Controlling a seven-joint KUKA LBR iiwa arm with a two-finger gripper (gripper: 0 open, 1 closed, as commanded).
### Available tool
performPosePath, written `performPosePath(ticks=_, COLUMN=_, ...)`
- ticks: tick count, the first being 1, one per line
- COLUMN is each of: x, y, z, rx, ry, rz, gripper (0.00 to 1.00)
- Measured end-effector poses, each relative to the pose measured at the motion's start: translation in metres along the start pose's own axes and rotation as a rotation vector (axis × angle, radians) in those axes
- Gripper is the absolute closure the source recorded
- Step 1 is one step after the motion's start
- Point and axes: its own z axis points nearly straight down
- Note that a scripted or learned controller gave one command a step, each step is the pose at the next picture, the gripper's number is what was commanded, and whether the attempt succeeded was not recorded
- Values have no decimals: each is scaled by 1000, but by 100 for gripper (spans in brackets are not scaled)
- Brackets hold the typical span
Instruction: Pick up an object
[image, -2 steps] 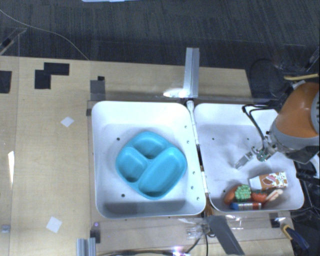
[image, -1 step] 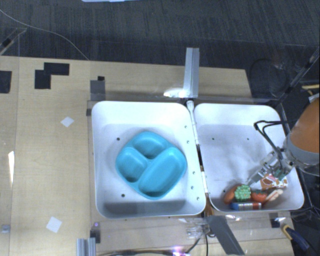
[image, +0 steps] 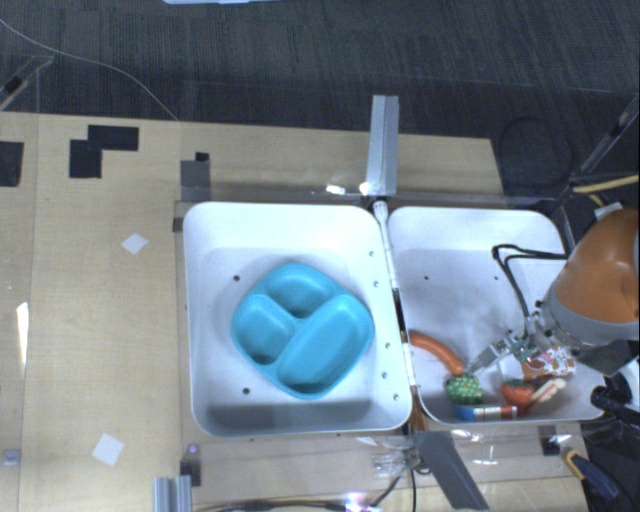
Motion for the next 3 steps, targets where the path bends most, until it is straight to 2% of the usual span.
performPosePath(ticks=1, x=36, y=19, z=-1, rx=-2, ry=-2, rz=208, gripper=0)
performPosePath(ticks=2, x=23, y=13, z=0, rx=-3, ry=4, rz=350, gripper=0)
performPosePath(ticks=3, x=30, y=41, z=0, rx=-1, ry=0, rz=120, gripper=0)
